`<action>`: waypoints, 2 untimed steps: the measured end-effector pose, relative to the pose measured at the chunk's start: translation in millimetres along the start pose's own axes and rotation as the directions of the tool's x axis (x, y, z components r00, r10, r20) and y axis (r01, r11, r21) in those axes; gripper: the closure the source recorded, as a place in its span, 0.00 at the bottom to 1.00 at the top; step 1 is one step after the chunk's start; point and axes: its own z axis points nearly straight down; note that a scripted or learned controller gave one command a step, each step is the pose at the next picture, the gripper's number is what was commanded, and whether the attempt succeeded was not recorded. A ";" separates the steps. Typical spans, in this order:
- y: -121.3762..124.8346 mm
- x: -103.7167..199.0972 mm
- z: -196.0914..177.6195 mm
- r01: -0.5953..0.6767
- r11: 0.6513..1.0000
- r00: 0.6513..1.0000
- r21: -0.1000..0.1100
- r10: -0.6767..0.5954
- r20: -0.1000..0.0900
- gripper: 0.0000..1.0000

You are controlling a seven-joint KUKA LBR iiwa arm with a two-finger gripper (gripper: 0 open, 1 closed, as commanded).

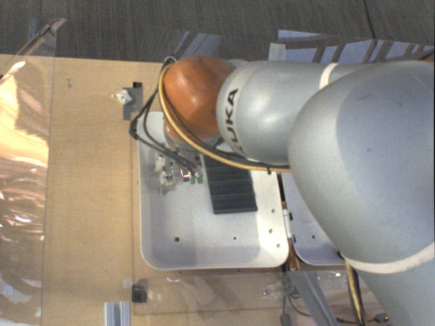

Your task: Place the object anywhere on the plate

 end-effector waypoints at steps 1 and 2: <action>24.5 117.6 -49.8 0.182 0.983 0.983 -0.006 -0.182 -0.004 1.00; 22.3 113.0 -2.5 0.235 0.972 0.972 -0.006 -0.235 0.003 1.00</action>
